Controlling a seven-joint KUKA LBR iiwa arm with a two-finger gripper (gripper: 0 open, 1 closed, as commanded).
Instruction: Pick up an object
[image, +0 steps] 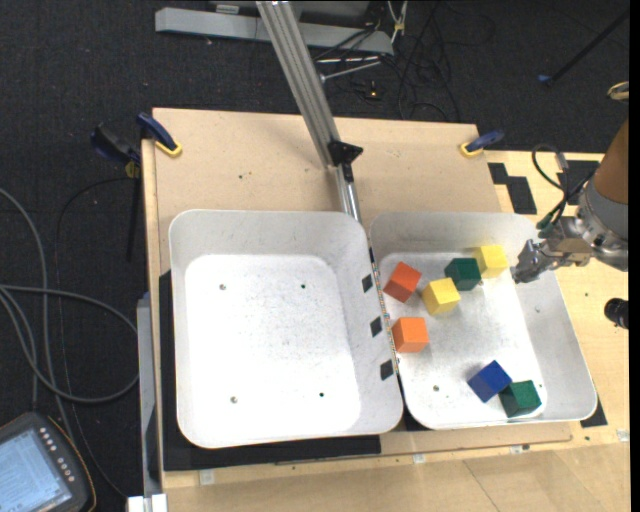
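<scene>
The arm enters from the right, and its gripper (527, 262) hangs over the right-hand rim of the right white plastic bin (560, 330), just beside the yellow cube at the bin's upper right (491, 259). Whether it is open or closed I cannot tell at this size and angle, and nothing is visibly held.

All the candidate objects lie in the right bin. Next to that yellow cube sits a dark green cube (463, 271), touching or nearly touching it, with a second yellow cube (441, 295) just below and to the left. Two orange cubes lie toward the bin's left wall, one tilted (402, 281) and one lower down (410, 333). Near the front edge a blue cube (489, 380) and another green cube (520, 397) sit against each other. The left white bin (190, 300) rests beside it on the pale wooden counter (250, 160).

The blocks look small, rigid and light, probably wood or plastic, with flat faces that suit a pinch across opposite sides. The lower orange cube stands apart from its neighbours, so it likely offers the cleanest grasp; the clustered pairs risk a finger landing on an adjacent block.
</scene>
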